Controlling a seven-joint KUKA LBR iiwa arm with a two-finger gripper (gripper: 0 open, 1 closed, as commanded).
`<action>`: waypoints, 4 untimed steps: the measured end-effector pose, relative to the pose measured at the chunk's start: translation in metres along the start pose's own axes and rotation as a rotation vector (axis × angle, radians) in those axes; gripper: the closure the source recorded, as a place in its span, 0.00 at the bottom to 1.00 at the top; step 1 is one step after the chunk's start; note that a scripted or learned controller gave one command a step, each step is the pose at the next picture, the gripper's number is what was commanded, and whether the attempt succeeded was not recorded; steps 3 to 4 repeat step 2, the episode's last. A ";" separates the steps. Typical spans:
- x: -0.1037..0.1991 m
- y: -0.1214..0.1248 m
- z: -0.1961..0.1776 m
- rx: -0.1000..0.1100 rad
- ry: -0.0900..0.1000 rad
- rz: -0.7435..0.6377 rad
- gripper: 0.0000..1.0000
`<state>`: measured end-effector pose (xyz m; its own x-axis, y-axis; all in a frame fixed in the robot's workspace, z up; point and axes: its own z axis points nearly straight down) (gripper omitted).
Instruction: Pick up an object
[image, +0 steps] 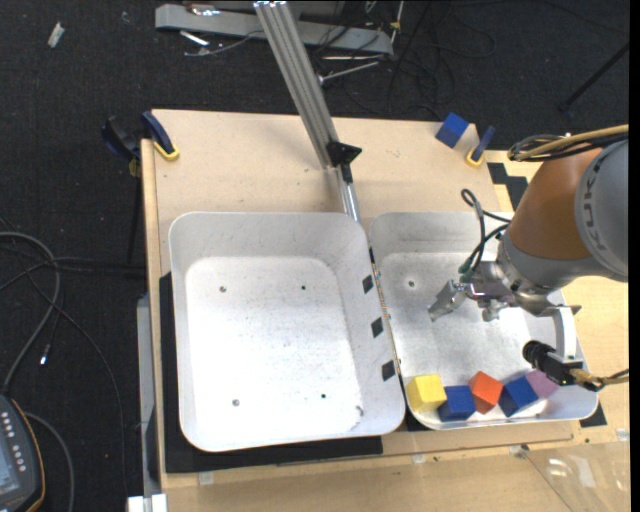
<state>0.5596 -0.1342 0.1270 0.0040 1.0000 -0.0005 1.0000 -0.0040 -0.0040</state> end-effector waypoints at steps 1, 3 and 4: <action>0.013 -0.046 -0.018 -0.002 0.001 -0.001 0.00; 0.054 -0.069 -0.071 -0.008 0.001 -0.009 0.00; 0.054 -0.069 -0.071 -0.008 0.001 -0.009 0.00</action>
